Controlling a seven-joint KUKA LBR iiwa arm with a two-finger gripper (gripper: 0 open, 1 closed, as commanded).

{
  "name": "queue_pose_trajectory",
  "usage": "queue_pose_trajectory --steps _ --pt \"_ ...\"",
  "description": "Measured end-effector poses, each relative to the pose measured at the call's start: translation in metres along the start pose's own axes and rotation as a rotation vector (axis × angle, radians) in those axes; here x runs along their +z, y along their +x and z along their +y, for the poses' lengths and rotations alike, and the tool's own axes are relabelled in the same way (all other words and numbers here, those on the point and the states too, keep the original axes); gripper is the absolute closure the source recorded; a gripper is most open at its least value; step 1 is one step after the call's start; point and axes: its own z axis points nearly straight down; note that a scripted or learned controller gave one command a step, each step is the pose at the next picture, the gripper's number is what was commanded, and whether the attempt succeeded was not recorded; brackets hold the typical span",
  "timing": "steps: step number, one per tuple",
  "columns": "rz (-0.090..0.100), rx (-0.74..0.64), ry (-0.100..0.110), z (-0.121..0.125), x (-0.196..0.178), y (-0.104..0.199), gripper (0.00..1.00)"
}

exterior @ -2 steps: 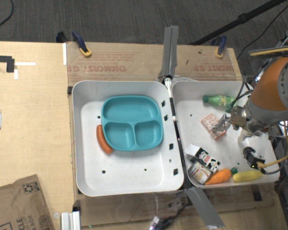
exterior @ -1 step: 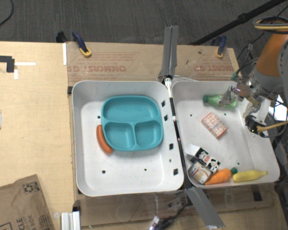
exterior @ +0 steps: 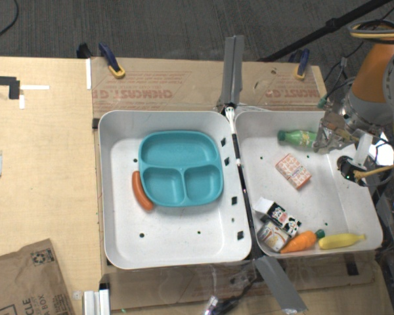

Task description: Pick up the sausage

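Seen from above, the sausage (exterior: 142, 191) lies on the floor of the left white bin (exterior: 118, 231), an orange-red link pressed against the left edge of a teal three-compartment plate (exterior: 181, 167) and running roughly parallel to that edge. The plate sits near the middle of the bin, flat. Across the divider, the gripper (exterior: 329, 138) hangs over the far right part of the right white bin (exterior: 354, 205), just beside the cap end of a green bottle (exterior: 297, 136) lying on its side — whether its grip is slack or clenched cannot be told from this angle. The arm's orange band (exterior: 375, 71) shows above it at the right. Also in the right bin: a small pink patterned box (exterior: 293, 170) near the centre, and along the near wall a black-and-white carton (exterior: 279, 216), a carrot (exterior: 301, 241) and a yellow banana (exterior: 341, 241) — all well apart from the sausage.
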Motion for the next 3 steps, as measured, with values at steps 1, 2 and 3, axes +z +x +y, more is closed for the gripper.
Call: queue_pose_trajectory --steps 1,2,3 --pt "0.009 0.18 -0.021 -0.077 0.046 0.012 1.0" --pt "0.005 -0.099 -0.001 -0.107 0.043 0.012 1.0" --pt "0.004 -0.1 0.001 -0.108 0.045 0.012 0.0"
